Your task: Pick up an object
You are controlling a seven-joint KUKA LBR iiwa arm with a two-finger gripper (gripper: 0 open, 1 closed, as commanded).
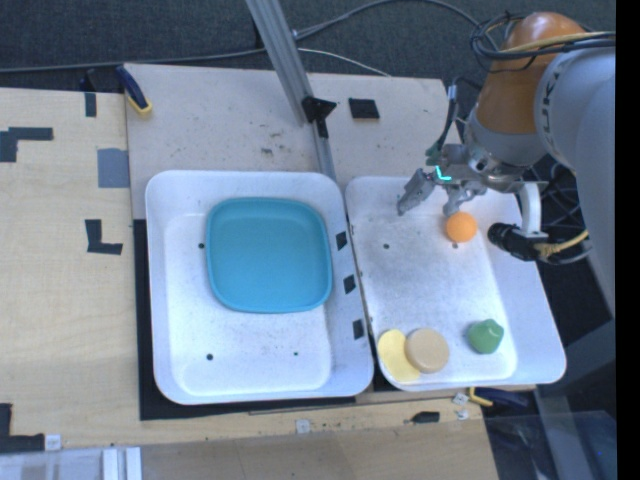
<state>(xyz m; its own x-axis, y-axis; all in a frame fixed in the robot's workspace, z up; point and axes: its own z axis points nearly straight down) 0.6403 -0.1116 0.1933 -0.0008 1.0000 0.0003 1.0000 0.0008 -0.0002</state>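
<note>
My gripper (432, 199) hangs over the back of the right bin (430, 278), open, with nothing between its two grey fingers. An orange ball (460, 228) lies just below and to the right of the right finger, apart from it. At the bin's front edge rest a yellow disc (393, 356), a tan round piece (428, 349) partly on top of it, and a green object (486, 336). A blue plate (268, 253) lies flat in the left bin (180, 268).
A slanted metal pole (290, 58) runs from the top of the view down to the gap between the bins. Black cables (540, 243) hang by the right bin's right side. A blue and yellow tool (134, 90) lies at the bench's back left.
</note>
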